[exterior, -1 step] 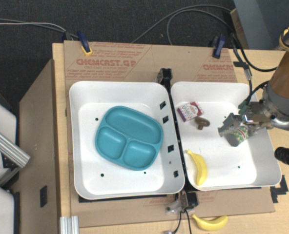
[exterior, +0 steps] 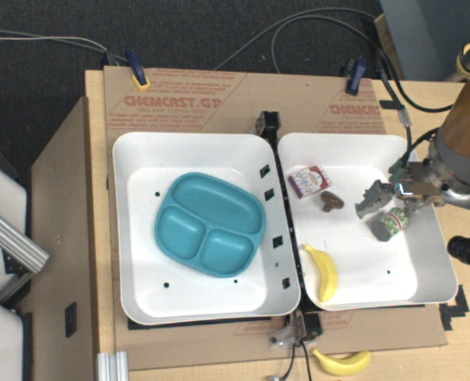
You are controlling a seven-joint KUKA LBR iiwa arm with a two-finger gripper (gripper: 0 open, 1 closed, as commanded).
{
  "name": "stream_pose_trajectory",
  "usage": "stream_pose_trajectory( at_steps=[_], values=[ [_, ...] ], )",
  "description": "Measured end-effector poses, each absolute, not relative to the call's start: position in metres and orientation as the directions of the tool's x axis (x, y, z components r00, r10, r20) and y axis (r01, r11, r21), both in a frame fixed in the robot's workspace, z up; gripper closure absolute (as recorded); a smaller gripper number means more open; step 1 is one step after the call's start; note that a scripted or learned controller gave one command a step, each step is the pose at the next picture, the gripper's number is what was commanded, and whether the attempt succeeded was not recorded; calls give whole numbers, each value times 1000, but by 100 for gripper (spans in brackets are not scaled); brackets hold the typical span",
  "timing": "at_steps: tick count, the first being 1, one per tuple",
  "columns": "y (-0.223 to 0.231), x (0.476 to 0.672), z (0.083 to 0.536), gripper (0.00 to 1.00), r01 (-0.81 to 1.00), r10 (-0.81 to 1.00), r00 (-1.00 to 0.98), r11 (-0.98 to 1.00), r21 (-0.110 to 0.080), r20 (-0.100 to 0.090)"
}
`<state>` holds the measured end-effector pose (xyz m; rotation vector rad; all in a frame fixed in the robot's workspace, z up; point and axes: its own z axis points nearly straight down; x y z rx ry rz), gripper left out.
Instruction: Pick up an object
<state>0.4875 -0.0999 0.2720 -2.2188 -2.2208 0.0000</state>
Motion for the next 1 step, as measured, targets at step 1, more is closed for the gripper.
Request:
stream_pose_trajectory(
  at_steps=[1],
  values=[
    [-96,487,229,0,1000,1000,1,-1,-7,3]
  ],
)
